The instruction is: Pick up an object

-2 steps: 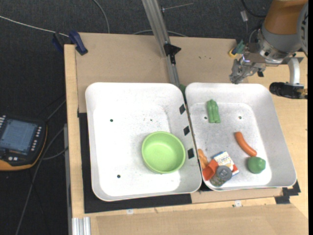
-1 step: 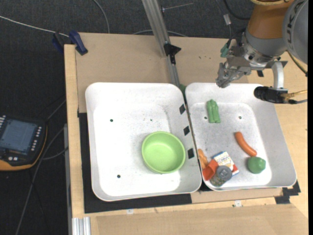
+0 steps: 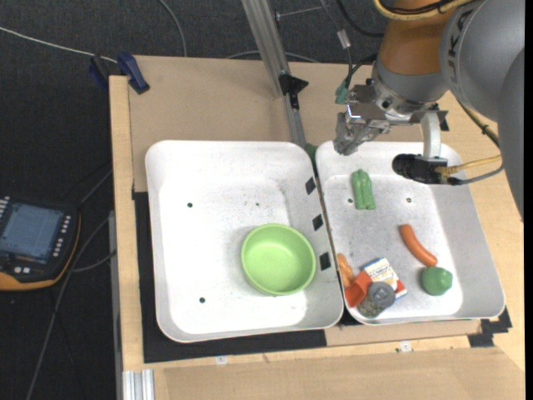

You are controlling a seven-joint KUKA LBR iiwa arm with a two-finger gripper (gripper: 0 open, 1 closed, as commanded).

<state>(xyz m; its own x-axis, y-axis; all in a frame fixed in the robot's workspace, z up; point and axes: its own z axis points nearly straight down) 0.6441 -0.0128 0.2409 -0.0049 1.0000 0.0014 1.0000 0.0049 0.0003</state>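
I am hovering my two-finger gripper [image 3: 348, 144] above the right white bin's [image 3: 466, 248] far edge, carrying nothing. The long green ridged vegetable [image 3: 362, 189] is lying just below, ungrasped; descending and lifting are remaining.

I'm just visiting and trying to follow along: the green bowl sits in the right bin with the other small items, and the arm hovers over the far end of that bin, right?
Not quite. The green bowl sits alone in the left bin, as the camera view shows. The small items, such as the orange sausage, lie in the right bin, and the gripper does hover over its far end.
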